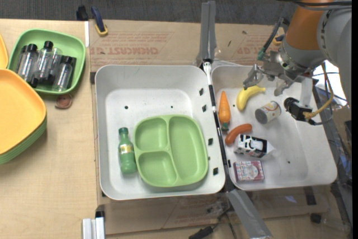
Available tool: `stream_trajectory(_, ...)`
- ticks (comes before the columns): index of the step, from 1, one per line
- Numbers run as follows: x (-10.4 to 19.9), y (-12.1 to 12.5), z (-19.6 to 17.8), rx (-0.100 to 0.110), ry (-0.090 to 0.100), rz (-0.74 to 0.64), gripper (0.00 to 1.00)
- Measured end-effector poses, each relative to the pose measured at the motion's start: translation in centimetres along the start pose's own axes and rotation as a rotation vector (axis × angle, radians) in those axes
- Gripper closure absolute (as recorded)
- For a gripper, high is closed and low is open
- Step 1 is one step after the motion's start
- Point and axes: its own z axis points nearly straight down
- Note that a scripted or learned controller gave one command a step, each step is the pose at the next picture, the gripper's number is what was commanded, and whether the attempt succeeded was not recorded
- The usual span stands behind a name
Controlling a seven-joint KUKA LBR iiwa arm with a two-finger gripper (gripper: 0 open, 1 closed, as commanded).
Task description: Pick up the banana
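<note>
A curved yellow plastic banana (248,96) lies in the far part of the right shallow white plastic bin (296,168), its glossy skin smooth and its upper tip dark. The metal two-finger gripper (269,76) hangs just above and to the right of it, its grey prongs spread apart with nothing between them; the banana sits beside and below the left prong, not inside the gap. Above the gripper, the arm's rounded orange band (306,24) meets a matte grey casing.

Just left of the banana, a tapered orange plastic carrot (224,107) lies lengthwise by the bin wall. A small silver cylindrical can (268,112) rests on its side to the banana's right. Nearer the camera sit a short red sausage-shaped toy (238,132), a black-and-white boxy carton (251,146) and a flat pink packet (248,171).

The left shallow white bin (112,92) holds a pale green three-compartment tray (169,149) with rounded corners and, beside it, a translucent green bottle (126,151) lying flat.
</note>
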Motion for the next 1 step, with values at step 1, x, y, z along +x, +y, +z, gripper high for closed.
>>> stream_trajectory(1,-0.18,-2.25,6.74,0.001,0.000,0.159,0.00)
